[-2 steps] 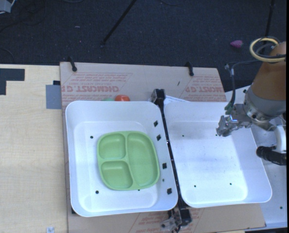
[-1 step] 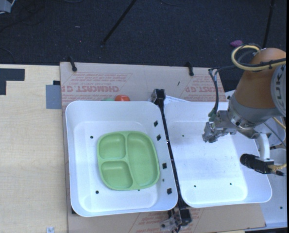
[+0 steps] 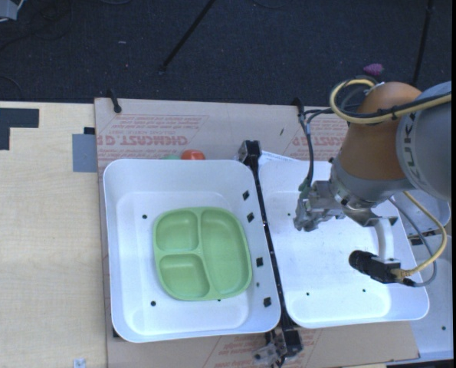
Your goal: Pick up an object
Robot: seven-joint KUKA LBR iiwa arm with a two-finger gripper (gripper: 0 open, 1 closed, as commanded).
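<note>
Camera view, from above the bench: a pale green moulded plastic plate with three compartments (image 3: 202, 253) lies flat in the middle of the left-hand white bin (image 3: 128, 190), left of centre in the frame, untouched and well apart from my tool. It is the one pickable thing I can make out in either bin. My two-finger gripper (image 3: 310, 215) hangs low over the right-hand white bin (image 3: 342, 301), right of centre, just beyond the black divider (image 3: 260, 236) that parts the two bins. From this angle I cannot tell how it is set; nothing appears in its grasp. Behind it, my grey arm with its orange band (image 3: 381, 133) fills the upper right of the frame. A small red-orange object (image 3: 192, 156) and a fleck of green peep over the far rim of the left bin, on the cardboard sheet (image 3: 212, 129) at upper centre. I judge the approach step to be in hand, with no grasp made. The next move calls for crossing the divider toward frame left and coming down on the plate's raised rim or a rib, since its shallow flat body offers little else to pinch.
</note>
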